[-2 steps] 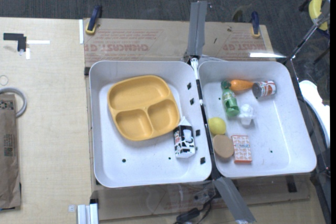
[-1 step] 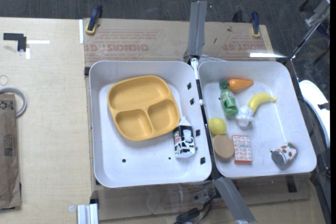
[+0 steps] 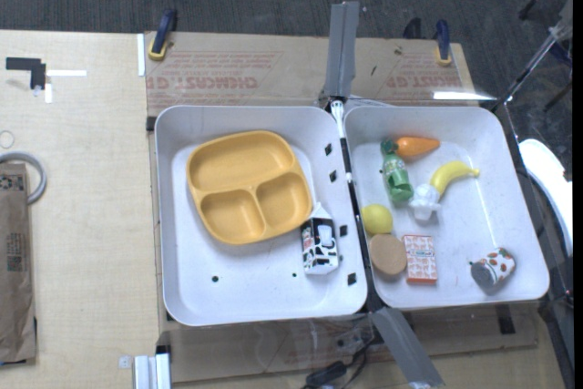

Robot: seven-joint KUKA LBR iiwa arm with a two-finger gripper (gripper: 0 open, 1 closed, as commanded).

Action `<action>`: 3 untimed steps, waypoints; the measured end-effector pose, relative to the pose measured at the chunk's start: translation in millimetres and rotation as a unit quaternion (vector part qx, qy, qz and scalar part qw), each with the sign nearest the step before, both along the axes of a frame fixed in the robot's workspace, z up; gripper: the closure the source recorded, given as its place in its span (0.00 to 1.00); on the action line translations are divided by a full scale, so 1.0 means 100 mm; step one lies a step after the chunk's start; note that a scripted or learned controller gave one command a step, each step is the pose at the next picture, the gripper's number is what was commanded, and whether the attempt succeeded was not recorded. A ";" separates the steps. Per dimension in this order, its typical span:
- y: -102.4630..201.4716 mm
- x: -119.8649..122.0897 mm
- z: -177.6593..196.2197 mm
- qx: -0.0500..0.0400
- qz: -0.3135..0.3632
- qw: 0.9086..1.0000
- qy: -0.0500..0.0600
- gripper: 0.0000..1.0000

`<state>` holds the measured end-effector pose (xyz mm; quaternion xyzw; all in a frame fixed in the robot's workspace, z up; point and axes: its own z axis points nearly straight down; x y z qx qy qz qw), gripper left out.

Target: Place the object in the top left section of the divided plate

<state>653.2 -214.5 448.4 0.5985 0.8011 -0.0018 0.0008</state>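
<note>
Plate (image 3: 248,187), yellow and divided, in left bin (image 3: 182,287); black-and-white carton (image 3: 320,248) just beside its near right rim, other objects in right bin (image 3: 510,196); gripper state untellable; carton may tip when grasped.

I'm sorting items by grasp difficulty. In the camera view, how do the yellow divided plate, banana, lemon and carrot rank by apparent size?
1. yellow divided plate, by far the largest
2. banana and carrot, which look about alike, so they are not ranked against each other
3. lemon, the smallest
</note>
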 end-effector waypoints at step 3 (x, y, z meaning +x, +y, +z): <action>-0.08 0.07 -0.07 0.001 0.215 0.977 -0.001 1.00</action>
